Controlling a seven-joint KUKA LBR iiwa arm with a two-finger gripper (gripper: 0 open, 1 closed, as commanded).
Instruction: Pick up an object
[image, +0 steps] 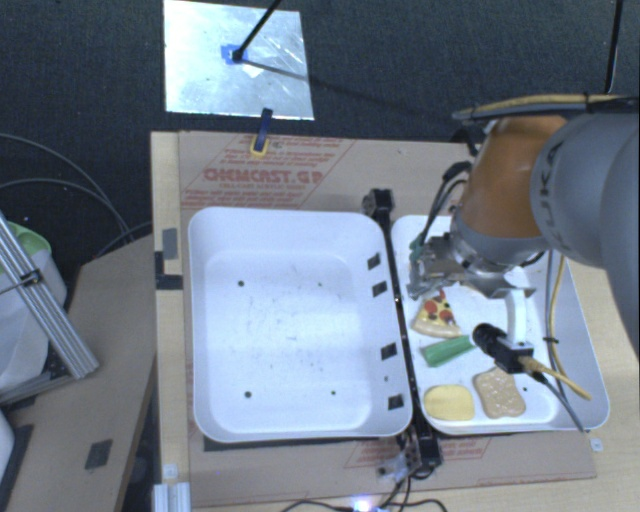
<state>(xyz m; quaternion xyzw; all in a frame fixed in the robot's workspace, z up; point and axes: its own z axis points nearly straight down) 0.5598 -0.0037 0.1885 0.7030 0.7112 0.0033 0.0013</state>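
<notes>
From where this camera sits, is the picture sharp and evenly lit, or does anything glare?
In the camera view the light is soft and even; the silver sheet at the top glares in patches; the left bin shows only faint shadows along its walls; the arm, nearest the lens, looks slightly soft, while the pizza slice reads clear.

Right bin (575, 350) partly under arm (590, 190) and hand (430, 288)

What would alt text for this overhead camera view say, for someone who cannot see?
A grey and orange robot arm reaches in from the right, its gripper low over a toy pizza slice in the right white bin. The same bin holds a green piece, a yellow disc and a tan biscuit; a left white bin sits alongside.
</notes>
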